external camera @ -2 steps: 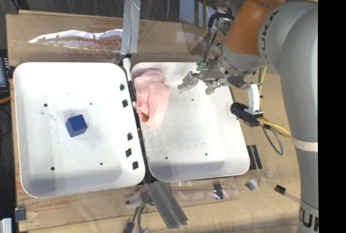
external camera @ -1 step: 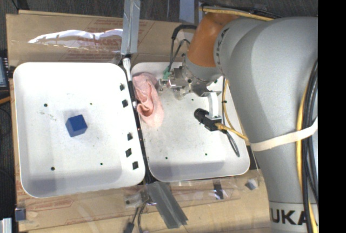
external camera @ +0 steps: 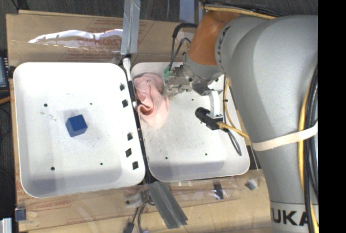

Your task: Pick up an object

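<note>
A crumpled pink cloth (external camera: 151, 98) lies in the right bin (external camera: 186, 164), against its left wall near the far corner. My gripper (external camera: 173, 84) is low over the far part of that bin, right at the cloth's right edge, and the wrist hides how it stands. A small blue cube (external camera: 76, 125) rests on the floor of the left bin (external camera: 65, 178), left of its middle and far from the gripper.
The arm's big grey body (external camera: 270, 97) covers the right bin's right side and reaches in from the right. A divider with black clips (external camera: 131, 134) separates the two bins. Cardboard and a plastic bag (external camera: 81, 38) lie behind the left bin.
</note>
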Motion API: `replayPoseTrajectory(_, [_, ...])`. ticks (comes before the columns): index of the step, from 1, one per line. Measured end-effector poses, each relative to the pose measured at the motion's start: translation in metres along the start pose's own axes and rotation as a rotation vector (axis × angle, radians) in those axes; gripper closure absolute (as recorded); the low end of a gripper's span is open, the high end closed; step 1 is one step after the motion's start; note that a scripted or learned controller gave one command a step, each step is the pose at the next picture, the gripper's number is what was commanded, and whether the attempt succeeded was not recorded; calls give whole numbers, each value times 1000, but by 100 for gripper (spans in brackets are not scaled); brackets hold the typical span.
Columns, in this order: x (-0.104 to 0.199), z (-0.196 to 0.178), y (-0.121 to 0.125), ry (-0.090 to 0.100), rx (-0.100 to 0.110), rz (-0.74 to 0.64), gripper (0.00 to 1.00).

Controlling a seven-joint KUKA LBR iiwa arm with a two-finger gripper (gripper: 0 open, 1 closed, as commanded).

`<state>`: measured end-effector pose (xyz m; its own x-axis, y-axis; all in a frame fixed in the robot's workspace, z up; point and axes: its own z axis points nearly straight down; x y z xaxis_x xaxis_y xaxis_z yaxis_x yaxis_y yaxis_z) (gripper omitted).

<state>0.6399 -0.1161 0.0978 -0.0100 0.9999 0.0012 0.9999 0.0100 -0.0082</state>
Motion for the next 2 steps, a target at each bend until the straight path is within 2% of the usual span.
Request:
replayPoseTrajectory(1, [0, 0, 0, 0, 0, 0, 0])
replayPoseTrajectory(2, [20, 6, 17, -6, -9, -267, 0])
